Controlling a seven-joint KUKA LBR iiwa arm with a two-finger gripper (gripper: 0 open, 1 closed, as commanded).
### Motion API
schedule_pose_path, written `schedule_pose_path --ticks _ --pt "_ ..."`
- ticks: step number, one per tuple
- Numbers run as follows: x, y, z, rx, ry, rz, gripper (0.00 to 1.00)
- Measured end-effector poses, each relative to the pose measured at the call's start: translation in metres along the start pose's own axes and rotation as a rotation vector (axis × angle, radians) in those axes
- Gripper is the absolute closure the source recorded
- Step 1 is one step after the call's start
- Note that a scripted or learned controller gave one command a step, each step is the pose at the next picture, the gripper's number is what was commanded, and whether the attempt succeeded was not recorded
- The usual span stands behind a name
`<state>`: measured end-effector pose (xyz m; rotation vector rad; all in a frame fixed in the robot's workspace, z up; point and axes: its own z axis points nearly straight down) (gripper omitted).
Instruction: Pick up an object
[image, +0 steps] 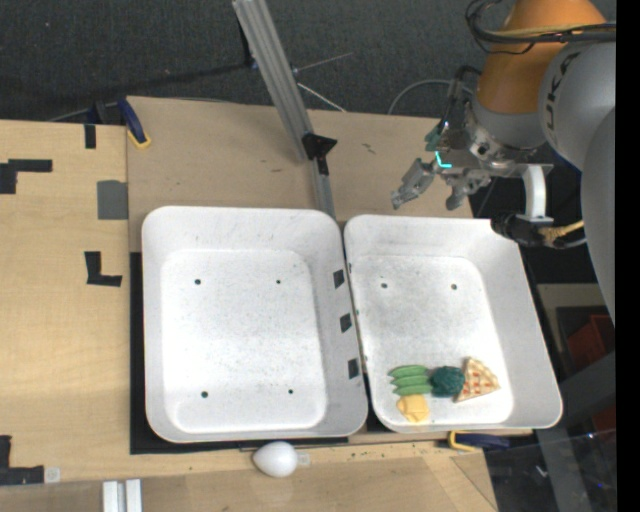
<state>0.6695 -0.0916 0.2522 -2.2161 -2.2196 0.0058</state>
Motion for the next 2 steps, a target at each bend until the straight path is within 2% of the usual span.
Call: schedule_pose_path --ticks 1,2 --pt "0.0 0.001 -0.003 -0.004 -0.001 -0.001 0.0" --pt "-0.003 0.001 0.041 0.0 -0.002 0.0 0.0"
